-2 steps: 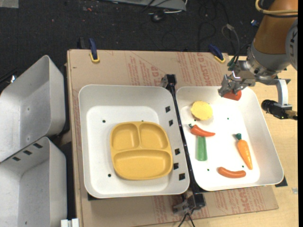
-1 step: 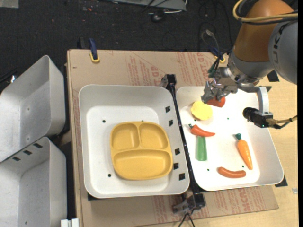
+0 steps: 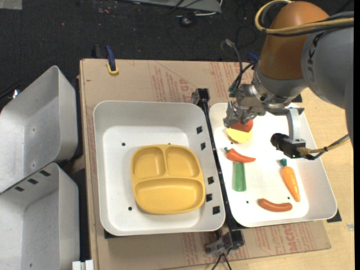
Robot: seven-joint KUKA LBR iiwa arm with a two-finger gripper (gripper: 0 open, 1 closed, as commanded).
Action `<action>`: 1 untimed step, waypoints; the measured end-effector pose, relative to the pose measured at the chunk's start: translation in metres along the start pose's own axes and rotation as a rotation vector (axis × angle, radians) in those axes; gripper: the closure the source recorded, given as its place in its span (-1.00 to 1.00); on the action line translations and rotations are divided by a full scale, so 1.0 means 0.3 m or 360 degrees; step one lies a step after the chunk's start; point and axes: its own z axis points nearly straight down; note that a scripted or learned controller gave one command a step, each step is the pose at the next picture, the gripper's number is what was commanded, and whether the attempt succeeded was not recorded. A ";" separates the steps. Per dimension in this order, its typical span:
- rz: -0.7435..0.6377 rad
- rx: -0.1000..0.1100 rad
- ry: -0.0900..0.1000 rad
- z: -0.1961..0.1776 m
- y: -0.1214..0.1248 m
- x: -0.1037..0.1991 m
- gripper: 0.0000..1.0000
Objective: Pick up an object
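My gripper (image 3: 239,118) hangs low over the far left part of the right bin (image 3: 315,151). Directly under it lies a yellow and red toy fruit (image 3: 239,134), which the gripper touches or nearly touches from above. Whether the fruit is gripped I cannot make out. Closer to the front lie a red chili pepper (image 3: 241,157), a green cucumber (image 3: 239,176), an orange carrot (image 3: 289,182) and a red sausage (image 3: 275,205).
A yellow divided plate (image 3: 167,179) sits in the left bin (image 3: 112,151). A raised divider (image 3: 209,151) separates the two bins. Two tilted white bins (image 3: 34,151) stand off the bench at the left.
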 end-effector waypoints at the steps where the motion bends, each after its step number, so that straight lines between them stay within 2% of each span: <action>1: -0.0003 0.0004 0.0001 0.057 -0.084 0.167 1.00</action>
